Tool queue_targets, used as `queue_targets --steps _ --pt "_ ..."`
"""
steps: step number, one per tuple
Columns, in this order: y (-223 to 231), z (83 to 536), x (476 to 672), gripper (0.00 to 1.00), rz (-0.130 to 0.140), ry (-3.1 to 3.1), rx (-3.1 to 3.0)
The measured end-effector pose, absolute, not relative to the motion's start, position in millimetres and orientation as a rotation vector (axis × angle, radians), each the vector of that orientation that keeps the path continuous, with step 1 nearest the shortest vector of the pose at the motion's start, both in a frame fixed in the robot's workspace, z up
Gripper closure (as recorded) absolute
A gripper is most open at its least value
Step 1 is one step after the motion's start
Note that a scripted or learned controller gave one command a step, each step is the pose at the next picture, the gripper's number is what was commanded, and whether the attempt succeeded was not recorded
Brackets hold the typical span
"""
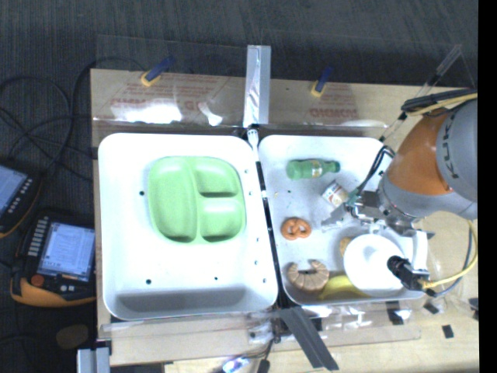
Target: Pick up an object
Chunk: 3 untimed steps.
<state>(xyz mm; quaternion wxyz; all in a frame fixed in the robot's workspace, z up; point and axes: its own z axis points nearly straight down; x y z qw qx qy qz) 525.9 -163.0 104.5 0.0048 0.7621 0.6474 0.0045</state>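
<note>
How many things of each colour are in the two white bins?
Green: 2, the divided tray and the bottle
Orange: 1, the small pretzel
Brown: 1, the ring pastry
Yellow: 1, the banana
Total: 5 that I can tell apart

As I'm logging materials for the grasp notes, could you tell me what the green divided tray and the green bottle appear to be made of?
Green divided tray: probably moulded plastic, matte; uniform pale colour, soft rounded compartment edges, no glare.
Green bottle: likely translucent plastic, glossy; bright highlights along its side, though glass can't be ruled out.
</note>
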Motion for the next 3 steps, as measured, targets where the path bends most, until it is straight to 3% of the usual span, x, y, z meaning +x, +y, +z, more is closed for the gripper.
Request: queue_targets --steps 1,2,3 --pt "-148 90 510.9 0.0 0.008 2.423 1.97" --pt "-123 90 594.2 0.0 0.003 2.658 1.647" --pt "-160 88 654.1 0.0 -0.014 2.405 2.027"
